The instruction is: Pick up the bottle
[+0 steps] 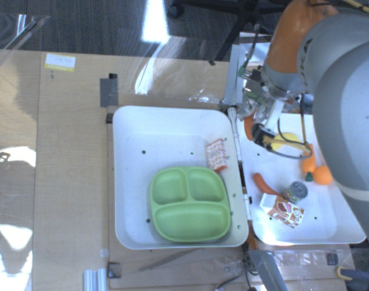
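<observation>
Bottle (pixel 297 191), best guess: the small round grey-topped thing standing in the right bin (pixel 332 226), near side. I only see it from above, so can't confirm the shape. It looks upright, dark body, pale cap. It's touching or just beside a printed red-and-white packet (pixel 287 213), with an orange carrot-like piece (pixel 266 183) just left of it and an orange ball (pixel 322 174) just right and farther back

Progress: pick not done. Gripper (pixel 260 117) is over the far left corner of the right bin, beside a yellow banana-like item (pixel 287 140), well apart from the bottle. I can't tell how wide it's set from this angle, and I see nothing held

Left to do, as I judge it: move toward the near side, descend, grasp, lift. Clutter is tight, so I'd expect a risk of grabbing the packet instead
</observation>
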Robot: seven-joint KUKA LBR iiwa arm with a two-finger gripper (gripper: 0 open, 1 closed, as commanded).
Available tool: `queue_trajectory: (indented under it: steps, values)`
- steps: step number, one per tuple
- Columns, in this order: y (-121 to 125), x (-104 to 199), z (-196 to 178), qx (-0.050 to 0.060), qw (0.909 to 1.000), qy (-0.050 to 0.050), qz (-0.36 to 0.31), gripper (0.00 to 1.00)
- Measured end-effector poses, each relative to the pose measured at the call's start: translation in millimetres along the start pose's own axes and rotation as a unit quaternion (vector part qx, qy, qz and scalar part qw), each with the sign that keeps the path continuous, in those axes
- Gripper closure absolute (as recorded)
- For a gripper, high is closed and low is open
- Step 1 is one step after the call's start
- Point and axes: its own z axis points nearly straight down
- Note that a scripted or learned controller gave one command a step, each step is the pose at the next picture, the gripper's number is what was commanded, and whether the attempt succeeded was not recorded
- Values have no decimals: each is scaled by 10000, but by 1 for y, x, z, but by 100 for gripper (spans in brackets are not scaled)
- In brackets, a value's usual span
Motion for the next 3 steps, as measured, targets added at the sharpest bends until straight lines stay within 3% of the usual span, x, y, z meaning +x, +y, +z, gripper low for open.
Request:
queue_trajectory:
  steps: [1,2,3]
  values:
    - [-24,83,-5,5,9626,-4,2708,100]
    - [-66,161,-47,-9,8909,28,4541,100]
    - [-92,221,-42,12,9856,-4,1693,100]
